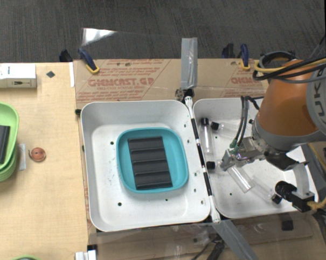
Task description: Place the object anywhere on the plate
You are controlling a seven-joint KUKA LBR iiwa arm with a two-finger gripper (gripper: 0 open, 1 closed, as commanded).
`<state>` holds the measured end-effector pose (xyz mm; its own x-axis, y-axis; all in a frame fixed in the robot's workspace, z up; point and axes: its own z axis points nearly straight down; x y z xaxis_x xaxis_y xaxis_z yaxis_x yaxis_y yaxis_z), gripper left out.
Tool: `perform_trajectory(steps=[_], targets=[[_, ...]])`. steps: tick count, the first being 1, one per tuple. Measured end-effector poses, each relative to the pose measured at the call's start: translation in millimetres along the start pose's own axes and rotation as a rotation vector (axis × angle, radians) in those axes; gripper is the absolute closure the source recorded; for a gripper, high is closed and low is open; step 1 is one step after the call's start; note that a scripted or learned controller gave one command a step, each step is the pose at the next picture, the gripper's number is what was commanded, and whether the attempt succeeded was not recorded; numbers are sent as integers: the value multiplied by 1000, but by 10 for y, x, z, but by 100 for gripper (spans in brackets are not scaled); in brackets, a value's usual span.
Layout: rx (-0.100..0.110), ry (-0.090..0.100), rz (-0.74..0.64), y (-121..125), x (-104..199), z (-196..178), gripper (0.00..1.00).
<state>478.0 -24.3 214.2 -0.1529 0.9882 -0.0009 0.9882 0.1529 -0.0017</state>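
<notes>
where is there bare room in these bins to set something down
Left bin: bare white floor all round the teal plate, widest left and near. The plate is mostly covered by a black ridged block. Right bin: crowded, with clear tubes by its left wall and the tool over the middle; only its near-left corner is bare.

A black ridged block (149,162) fills the teal plate (178,158), leaving only its rim free.
</notes>
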Motion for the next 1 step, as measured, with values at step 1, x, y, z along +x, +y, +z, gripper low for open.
perform_trajectory(steps=[1], targets=[[3, 1, -101, 145, 329, 241, 100]])
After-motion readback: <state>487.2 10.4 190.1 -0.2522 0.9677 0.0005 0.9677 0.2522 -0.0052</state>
